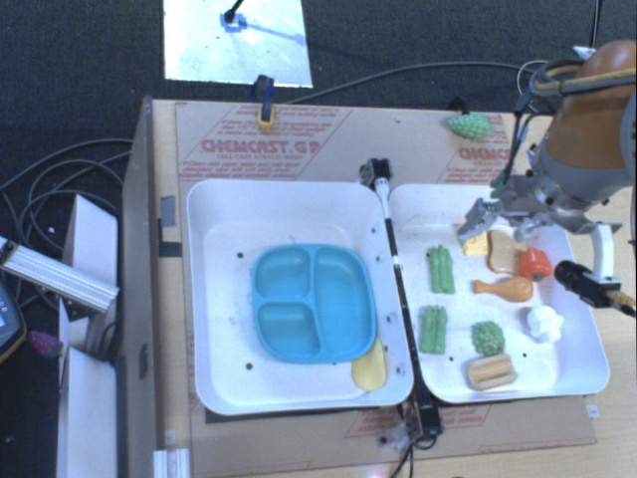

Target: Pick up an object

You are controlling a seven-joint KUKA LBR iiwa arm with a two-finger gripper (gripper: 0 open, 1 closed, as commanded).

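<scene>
The right bin [587, 366] holds several toy foods. Among them are a yellow cheese wedge [475, 245], a bread slice [503, 255], a red pepper [535, 263] and a chicken drumstick [506, 288]. There are also two green asparagus pieces [441, 270] [433, 329], a broccoli floret [488, 338], a bread roll [491, 371] and a white piece [543, 321]. My gripper [503, 222] hangs over the far part of this bin, just above the cheese wedge and the bread slice. It is open, its fingers spread, with nothing between them.
The left bin [214, 267] holds a blue divided plate [311, 302] and a yellow toy fruit [369, 368] at its near right corner. A green toy [468, 124] lies on the bench behind the right bin. A divider rail [391, 257] runs between the bins.
</scene>
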